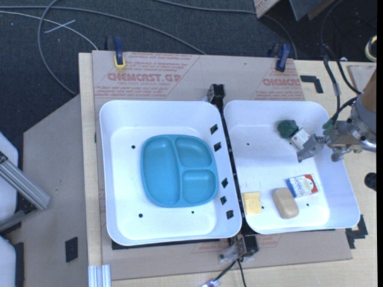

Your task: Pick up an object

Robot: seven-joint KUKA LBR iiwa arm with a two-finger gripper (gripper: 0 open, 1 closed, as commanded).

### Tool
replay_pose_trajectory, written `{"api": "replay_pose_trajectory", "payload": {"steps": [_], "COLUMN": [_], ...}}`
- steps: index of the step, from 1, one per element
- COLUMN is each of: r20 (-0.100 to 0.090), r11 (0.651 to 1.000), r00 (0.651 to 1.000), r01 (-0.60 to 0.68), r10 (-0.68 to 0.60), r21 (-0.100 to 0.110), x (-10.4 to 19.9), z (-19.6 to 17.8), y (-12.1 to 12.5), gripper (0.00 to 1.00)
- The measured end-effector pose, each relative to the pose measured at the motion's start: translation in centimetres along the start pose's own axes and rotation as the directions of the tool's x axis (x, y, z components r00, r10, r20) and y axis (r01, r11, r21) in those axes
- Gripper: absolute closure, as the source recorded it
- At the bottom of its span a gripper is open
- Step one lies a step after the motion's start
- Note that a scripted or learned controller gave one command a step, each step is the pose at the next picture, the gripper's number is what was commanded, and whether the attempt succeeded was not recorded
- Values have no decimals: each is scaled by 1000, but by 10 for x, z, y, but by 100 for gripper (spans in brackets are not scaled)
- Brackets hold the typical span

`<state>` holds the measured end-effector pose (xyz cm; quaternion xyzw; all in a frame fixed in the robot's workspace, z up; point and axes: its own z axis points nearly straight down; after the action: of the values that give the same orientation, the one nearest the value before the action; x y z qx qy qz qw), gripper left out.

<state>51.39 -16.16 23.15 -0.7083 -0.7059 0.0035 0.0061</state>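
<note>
A brown board printed with red lettering (143,76) covers the bench, clamped at its far edge, with dark carpet and loose cables beyond it. Two shallow white bins sit on it side by side, touching along a black centre seam.

The left white bin (119,220) holds a light blue plastic plate with three compartments (179,170), lying flat near the middle.

The grey arm comes in from the right edge, low over the right white bin (344,211). Its two-finger gripper (312,146) points leftward, toward the bin's far half, and whether the fingers are open or closed cannot be told. A small white block (298,138) lies right at the fingertips, and a dark green crumpled lump (287,127) sits just beyond it, toward the far wall.

Nearer the front wall lie three things: a yellow square sponge (252,202) at the left, a tan oval bar (286,202) with its long axis running near to far, slightly tilted, and a blue, white and red packet (301,186) just beside it.
</note>
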Motion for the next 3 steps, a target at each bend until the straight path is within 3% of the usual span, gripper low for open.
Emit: {"api": "replay_pose_trajectory", "payload": {"steps": [1, 3], "r20": [3, 1], "r11": [1000, 1000], "r00": [1000, 1000], "r01": [4, 2], "r10": [-4, -2], "r21": [-13, -7], "x": [0, -15], "z": [-6, 103], "y": [3, 11], "gripper": [0, 0]}}
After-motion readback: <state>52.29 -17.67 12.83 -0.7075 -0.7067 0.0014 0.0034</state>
